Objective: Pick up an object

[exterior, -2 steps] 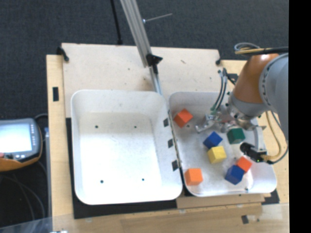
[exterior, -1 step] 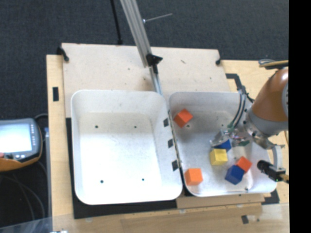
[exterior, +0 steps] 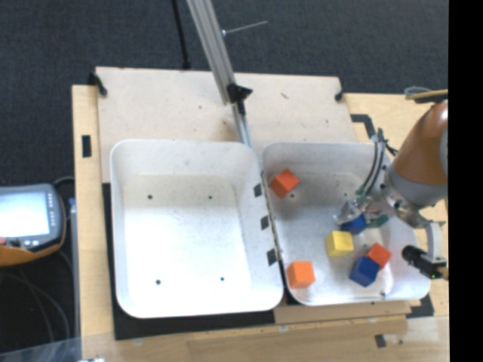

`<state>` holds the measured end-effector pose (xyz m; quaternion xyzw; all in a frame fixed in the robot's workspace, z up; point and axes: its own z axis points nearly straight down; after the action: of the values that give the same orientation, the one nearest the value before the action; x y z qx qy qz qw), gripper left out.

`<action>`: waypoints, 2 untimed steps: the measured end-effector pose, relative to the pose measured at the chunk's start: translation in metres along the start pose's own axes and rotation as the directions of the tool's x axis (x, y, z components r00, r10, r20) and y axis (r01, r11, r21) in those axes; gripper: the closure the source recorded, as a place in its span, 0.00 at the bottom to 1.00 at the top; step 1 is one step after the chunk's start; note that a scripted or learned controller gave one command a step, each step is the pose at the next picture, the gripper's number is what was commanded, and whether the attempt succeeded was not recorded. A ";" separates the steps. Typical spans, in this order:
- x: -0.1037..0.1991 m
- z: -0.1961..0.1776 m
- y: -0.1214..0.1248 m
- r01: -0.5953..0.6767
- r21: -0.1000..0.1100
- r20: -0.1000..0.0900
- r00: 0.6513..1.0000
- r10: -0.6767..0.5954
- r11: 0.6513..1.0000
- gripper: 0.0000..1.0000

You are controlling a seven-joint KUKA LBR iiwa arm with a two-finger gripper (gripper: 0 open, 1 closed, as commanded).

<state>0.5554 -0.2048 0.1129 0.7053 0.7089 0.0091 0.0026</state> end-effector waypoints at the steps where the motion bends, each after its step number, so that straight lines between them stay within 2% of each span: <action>1: 0.097 -0.064 0.048 0.005 0.009 0.007 1.000 -0.005 1.000 1.00; 2: 0.168 -0.082 0.084 0.005 0.012 0.007 1.000 -0.005 1.000 1.00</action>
<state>0.6375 -0.0375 0.1978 0.7035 0.7106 0.0025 0.0009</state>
